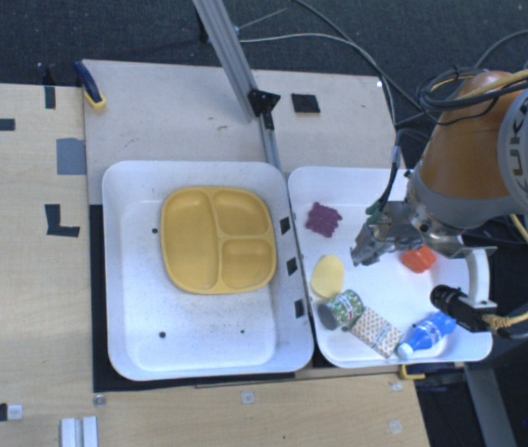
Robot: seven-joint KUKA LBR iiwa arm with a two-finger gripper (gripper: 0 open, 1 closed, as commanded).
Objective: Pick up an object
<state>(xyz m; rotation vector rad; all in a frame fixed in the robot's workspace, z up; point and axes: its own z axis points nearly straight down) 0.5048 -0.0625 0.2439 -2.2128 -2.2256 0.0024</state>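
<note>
Pale wood and a beige board make up the bench [21,277], which carries two shallow white bins side by side, with dark carpet and loose cables beyond. Over the right bin [343,180] the tool [372,248] hangs low on the grey and orange arm [468,156], and whether it is apart or together cannot be told from this slant. Just beside it lies an orange object [419,260], with a purple piece [323,218], a yellow lump [328,275], a green-labelled can [345,307], a patterned packet [375,331] and a blue bottle [426,334] spread around, while the left bin [133,333] holds a yellow divided plate [218,239].
</note>
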